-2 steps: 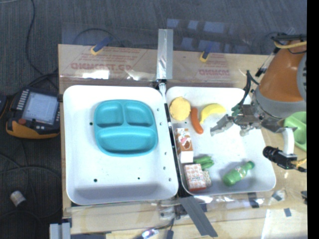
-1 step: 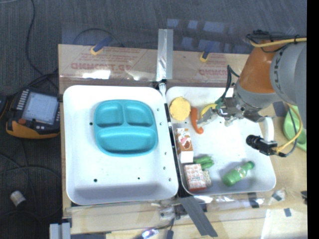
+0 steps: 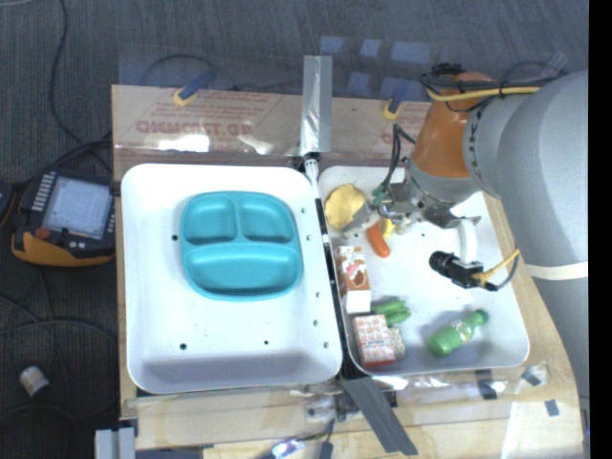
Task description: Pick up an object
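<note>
— What is seen in the left bin [image 3: 153, 342]?
— A turquoise divided plate [image 3: 239, 245] is laid flat near its middle.
— And in the right bin [image 3: 507, 323]?
— The gripper [image 3: 384, 213] is lowered at the far end, just above an orange carrot-like piece [image 3: 380, 243] and beside a yellow item [image 3: 344, 205]. A green bottle [image 3: 456, 334], a leafy green toy [image 3: 390, 310] and small boxes [image 3: 373, 340] are spread nearer the front.

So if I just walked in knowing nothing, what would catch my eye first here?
Probably the big turquoise plastic plate with three compartments, lying alone in the left white bin. Next, the bulky grey arm with its orange band, reaching in from the right over the right white bin. That bin holds small toy foods, such as a green plastic bottle and a small orange carrot.
</note>
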You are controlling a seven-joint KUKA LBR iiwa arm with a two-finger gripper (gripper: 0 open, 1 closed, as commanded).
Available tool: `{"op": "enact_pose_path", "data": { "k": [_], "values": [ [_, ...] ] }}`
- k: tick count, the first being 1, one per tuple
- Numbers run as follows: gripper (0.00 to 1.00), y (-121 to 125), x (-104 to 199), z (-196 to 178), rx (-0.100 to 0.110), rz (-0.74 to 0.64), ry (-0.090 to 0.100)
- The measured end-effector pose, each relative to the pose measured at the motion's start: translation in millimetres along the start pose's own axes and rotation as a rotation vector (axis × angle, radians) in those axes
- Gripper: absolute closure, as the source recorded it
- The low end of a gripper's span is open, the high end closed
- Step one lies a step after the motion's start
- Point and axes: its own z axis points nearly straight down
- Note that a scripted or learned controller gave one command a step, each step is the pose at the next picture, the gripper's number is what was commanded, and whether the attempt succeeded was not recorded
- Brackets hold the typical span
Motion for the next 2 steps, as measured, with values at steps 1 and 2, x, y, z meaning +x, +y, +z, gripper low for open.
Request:
{"op": "enact_pose_path", "data": {
  "k": [1, 2],
  "values": [
    [1.0, 1.4, 0.5, -11.9, -0.003, 0.0, 0.001],
    [1.0, 7.6, 38.5, -102.7, 0.01, 0.033, 0.006]
  ]
}}
